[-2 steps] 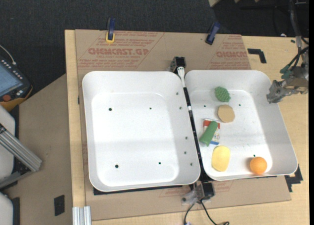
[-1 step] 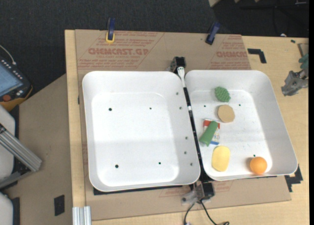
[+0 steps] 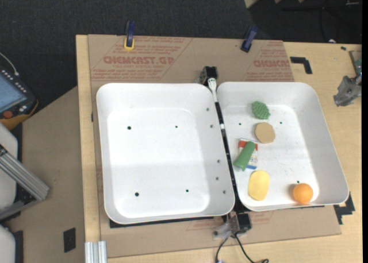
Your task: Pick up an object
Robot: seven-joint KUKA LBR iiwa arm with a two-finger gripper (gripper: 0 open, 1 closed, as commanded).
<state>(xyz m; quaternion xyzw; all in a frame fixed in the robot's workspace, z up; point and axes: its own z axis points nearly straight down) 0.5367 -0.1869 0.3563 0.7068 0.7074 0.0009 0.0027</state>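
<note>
The right bin (image 3: pixel 322 118) holds several small objects. A green knobbly round piece (image 3: pixel 260 109) lies toward the back, with a tan disc (image 3: pixel 265 133) just in front of it. A green cylinder (image 3: pixel 245 156) rests on a white and red card (image 3: pixel 248 144) near the bin's left wall. A yellow oblong piece (image 3: pixel 259 185) and an orange ball (image 3: pixel 303 193) sit near the front wall. My gripper (image 3: pixel 347 91) shows as a small grey metal part at the view's right edge, outside the right bin and well away from every object.
The left bin (image 3: pixel 155 147) stands beside the right one on a cardboard sheet (image 3: pixel 172 55) held by two clamps (image 3: pixel 130 37) at the back. A black divider strip (image 3: pixel 221 130) runs between the bins. Cables hang at the front edge (image 3: pixel 233 233).
</note>
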